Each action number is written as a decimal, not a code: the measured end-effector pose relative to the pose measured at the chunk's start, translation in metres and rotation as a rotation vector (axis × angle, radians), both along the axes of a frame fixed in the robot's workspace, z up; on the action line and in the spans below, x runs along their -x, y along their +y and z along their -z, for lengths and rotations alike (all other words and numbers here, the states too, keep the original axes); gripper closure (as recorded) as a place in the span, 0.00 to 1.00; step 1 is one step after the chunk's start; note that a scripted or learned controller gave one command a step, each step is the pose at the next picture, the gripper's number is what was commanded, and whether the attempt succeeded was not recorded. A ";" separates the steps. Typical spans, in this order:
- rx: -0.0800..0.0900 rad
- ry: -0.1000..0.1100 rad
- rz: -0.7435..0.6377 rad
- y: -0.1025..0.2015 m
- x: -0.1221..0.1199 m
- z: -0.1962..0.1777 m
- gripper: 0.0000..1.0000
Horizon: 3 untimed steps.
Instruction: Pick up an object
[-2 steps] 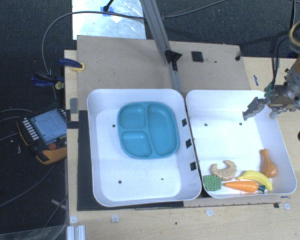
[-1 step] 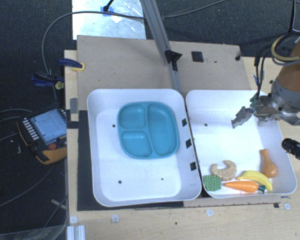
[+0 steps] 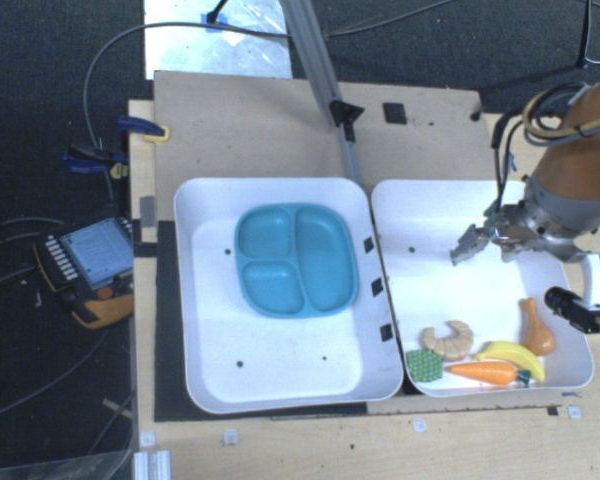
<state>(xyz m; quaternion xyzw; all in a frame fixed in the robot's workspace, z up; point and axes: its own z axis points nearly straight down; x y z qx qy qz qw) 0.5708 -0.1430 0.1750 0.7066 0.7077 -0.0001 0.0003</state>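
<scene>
Two white bins share the bench: the left bin (image 3: 205, 368) holds a blue plate (image 3: 296, 260); the right bin (image 3: 420, 218) keeps a banana (image 3: 512, 355), carrot (image 3: 483, 372) and croissant (image 3: 450, 338). Gripper (image 3: 472, 244) hovers, seemingly spread apart, grasping nothing.

Dark carpeted floor (image 3: 40, 58) all around, cables snaking across it. Tan bench top (image 3: 250, 128) in the middle, shiny silver sheet (image 3: 215, 23) behind it, blue-screened handheld pendant (image 3: 88, 268) off left.

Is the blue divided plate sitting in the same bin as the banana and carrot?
No. The blue divided plate lies in the left bin, while the banana and carrot lie in the right bin.
</scene>
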 end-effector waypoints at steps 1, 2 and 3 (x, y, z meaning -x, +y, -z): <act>-0.001 0.002 0.001 -0.006 0.008 0.055 0.00; 0.001 -0.004 -0.001 -0.006 0.006 0.041 1.00; 0.001 -0.008 -0.003 -0.009 0.006 -0.023 1.00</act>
